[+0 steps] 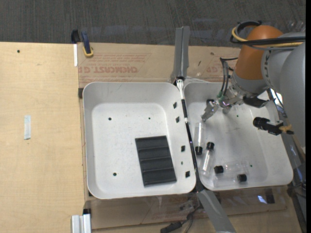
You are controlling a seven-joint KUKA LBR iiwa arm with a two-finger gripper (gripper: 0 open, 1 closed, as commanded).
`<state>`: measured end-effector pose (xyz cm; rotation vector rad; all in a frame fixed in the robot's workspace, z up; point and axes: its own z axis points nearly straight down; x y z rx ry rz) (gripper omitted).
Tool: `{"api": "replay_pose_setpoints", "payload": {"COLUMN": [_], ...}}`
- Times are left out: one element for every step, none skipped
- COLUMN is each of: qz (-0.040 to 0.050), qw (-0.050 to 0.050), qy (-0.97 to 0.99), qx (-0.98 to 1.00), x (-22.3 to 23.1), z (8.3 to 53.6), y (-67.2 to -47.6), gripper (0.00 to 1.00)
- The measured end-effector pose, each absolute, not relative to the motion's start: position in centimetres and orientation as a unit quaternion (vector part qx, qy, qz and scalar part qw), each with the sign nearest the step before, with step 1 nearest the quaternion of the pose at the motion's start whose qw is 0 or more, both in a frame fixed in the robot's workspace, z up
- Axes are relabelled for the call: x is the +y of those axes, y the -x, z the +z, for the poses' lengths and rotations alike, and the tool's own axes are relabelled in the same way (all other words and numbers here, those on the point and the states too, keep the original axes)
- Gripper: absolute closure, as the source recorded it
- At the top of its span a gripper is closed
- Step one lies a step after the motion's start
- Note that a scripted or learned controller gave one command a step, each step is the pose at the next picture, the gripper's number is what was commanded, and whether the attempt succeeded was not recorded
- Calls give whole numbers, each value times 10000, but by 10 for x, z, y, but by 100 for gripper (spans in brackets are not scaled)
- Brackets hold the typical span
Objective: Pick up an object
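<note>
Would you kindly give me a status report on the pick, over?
Gripper over right bin's far left corner. Capped clear tubes lie just in front of it. Black ribbed block lies in left bin.

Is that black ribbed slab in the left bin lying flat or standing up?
Lying flat: the black ribbed slab rests broad face up on the left bin's floor.

Both bins are white: the left bin (87,130) is flecked with fine dark specks, while the right bin (277,144) is plainer. The ribbed block (155,160) by the left bin's near edge is black. Along the right bin's left wall, clear tubes (207,157) have black caps. Two small pieces (218,169) near its near edge are black. The arm (291,76) is grey with an orange band (252,52). The bench (39,178) is pale tan, and the brown cardboard (126,64) at its far edge bears red lettering.
</note>
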<state>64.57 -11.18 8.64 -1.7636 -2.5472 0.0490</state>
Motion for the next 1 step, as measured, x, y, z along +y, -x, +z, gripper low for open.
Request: {"api": "replay_pose_setpoints", "payload": {"qz": [84], "qw": [154], "qy": [5647], "qx": [-8251], "x": [-161], "z": [86], "y": [-650], "gripper": [0]}}
